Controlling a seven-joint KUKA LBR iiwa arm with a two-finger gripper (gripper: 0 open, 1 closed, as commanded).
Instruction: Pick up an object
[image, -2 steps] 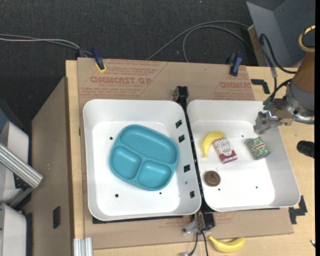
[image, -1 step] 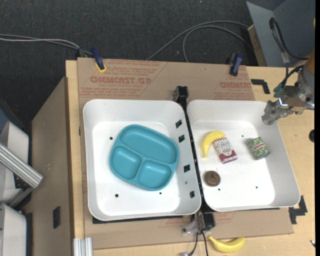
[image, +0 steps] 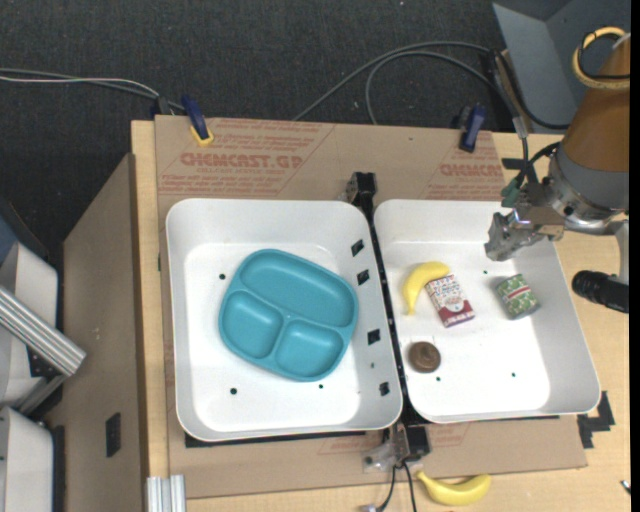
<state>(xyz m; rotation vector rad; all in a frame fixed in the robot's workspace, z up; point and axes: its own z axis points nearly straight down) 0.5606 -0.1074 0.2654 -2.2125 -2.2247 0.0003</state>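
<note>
The arm (image: 600, 120) is entering from the right and its upper part is being cut off by the frame edge. The pincer (image: 503, 243) is hanging over the back part of the right bin (image: 560, 390), and it is looking small and dark against the white, so I cannot tell its state. Nothing is showing under it.

In the right bin, four things are lying apart from the pincer. A yellow banana (image: 422, 283) is curving near the left wall, and a small red and white box (image: 449, 300) is lying just beside it, perhaps touching; its print is too small to read. A green and white packet (image: 516, 296) is lying near the box, below the pincer in the view. A round brown object (image: 424, 357) is sitting near the front left; what it is, I cannot make out.

In the left bin (image: 190, 330), a teal plate with three compartments (image: 288, 313) is lying flat. A second banana (image: 458, 487) is lying on the surface (image: 300, 150) in front of the bins.
</note>
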